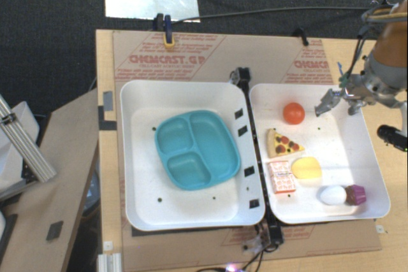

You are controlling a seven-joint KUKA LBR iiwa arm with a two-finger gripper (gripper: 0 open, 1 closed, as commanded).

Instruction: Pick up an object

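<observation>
We figured the orange ball (294,113), sitting near the back of the right bin (373,156), was light but roll-prone (pinch its middle), the gripper (338,102) hovering spread beside it.

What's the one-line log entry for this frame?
gripper: open, holds nothing | position: above right bin, far corner | nearest: orange ball | left bin: teal tray

Right bin (373,156) far right floor open, orange ball (294,113) at back, toys crowding front
</observation>
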